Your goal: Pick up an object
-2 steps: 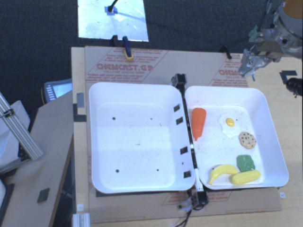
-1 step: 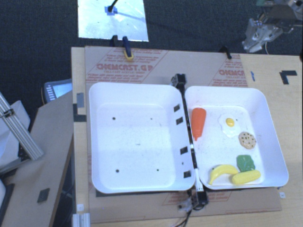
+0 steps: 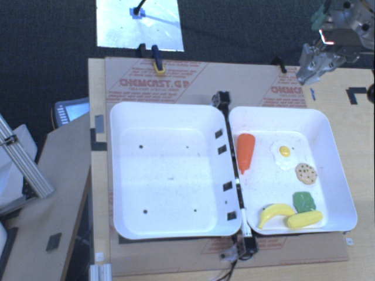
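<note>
The right bin (image 3: 335, 146) holds several toy foods. An orange carrot (image 3: 245, 151) lies near its left wall, with a fried egg (image 3: 284, 154) to the right of it. Below the egg sit a round cookie (image 3: 305, 172) and a green piece (image 3: 303, 201). A banana (image 3: 273, 213) and a yellow oblong piece (image 3: 305, 218) lie by the front wall. My gripper (image 3: 312, 69) hangs high beyond the right bin's back right corner, over the bench and well apart from all the objects.
The left bin (image 3: 117, 157) stands beside the right one, with a black divider strip (image 3: 229, 157) between them. A shiny metal sheet (image 3: 139, 15) lies at the back, a yellow clamp (image 3: 157, 62) grips the board, and an aluminium rail (image 3: 23, 160) slants at the left.
</note>
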`<state>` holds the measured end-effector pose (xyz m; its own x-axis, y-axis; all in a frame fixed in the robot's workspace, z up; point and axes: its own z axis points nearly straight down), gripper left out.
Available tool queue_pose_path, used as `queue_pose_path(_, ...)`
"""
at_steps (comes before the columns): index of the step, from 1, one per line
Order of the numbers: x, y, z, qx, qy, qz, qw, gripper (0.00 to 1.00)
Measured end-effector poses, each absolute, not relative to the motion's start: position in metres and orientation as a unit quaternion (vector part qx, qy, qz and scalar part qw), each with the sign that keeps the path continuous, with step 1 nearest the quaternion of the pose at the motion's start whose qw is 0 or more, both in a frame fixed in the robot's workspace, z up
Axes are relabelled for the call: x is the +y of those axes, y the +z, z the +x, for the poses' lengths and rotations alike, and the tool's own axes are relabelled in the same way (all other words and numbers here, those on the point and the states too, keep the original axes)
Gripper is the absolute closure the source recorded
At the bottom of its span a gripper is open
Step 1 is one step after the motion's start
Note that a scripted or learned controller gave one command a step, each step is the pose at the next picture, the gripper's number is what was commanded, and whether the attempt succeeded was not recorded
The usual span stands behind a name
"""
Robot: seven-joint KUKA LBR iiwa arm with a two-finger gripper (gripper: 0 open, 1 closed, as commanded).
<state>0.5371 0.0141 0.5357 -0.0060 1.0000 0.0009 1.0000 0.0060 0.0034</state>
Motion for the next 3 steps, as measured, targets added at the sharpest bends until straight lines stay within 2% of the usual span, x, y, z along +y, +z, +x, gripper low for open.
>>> queue_pose_path(1,0.031,0.535,0.519,0.709,0.0011,0.705,0.000,1.00)
queue_pose_path(3,0.045,0.535,0.498,0.709,0.0012,0.706,0.001,1.00)
